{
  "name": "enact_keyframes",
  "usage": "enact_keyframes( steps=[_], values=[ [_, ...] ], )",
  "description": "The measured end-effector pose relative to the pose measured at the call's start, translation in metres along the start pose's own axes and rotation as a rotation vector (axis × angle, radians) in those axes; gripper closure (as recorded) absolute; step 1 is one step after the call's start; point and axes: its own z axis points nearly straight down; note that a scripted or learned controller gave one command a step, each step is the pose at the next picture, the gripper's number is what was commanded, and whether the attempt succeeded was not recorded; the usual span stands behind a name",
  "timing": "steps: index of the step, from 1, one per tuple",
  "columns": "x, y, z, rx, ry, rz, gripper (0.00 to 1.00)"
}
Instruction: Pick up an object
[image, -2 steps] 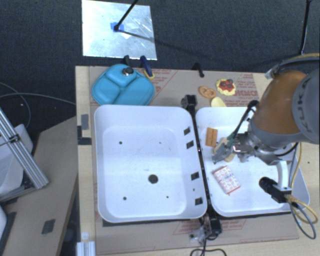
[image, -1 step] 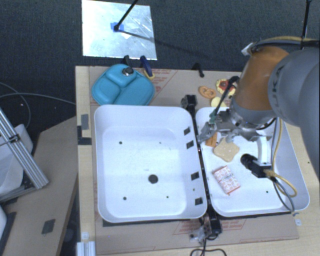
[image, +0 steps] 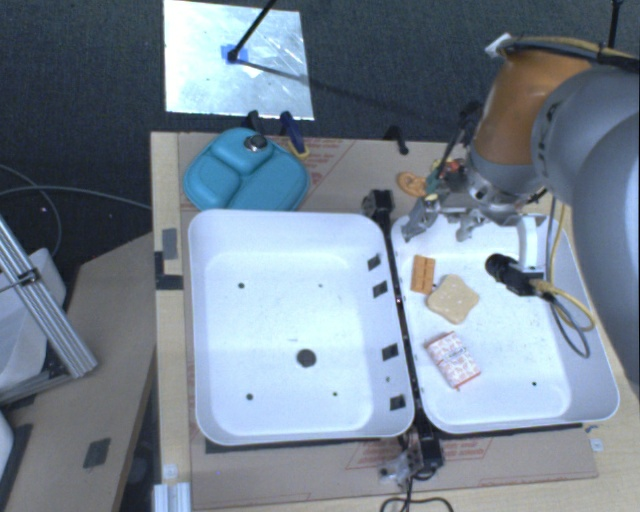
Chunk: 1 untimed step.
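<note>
Hanging over the far edge of the right bin (image: 590, 400), the end effector (image: 440, 218) is being seen at the end of the arm (image: 560, 110), which is reaching in from the right. Whether it is released or clenched cannot be told, and nothing is being seen in its grip. An orange wafer (image: 423, 273) is lying just below it on the bin floor. A tan toast-shaped piece (image: 453, 298) is resting just beside the wafer, on its right. A small red-and-white packet (image: 453, 360) is lying nearer the front of the same bin, apart from the toast. A black cylinder (image: 510, 272) with a yellow cable is being carried at the arm's side, over the bin's right part. The left bin (image: 215, 330) is sitting beside the right one, and a dark round spot (image: 306, 358) is showing on its floor. A blue lidded tray (image: 246, 172) is resting on the table (image: 330, 165) behind the left bin. A shiny sheet (image: 236, 60) is lying on the dark floor beyond the table.
</note>
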Motion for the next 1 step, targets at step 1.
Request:
enact_keyframes(
  steps=[1],
  values=[
    [-0.0069, -0.0318, 0.0093, 0.010, 0.001, 0.006, 0.00]
  ],
)
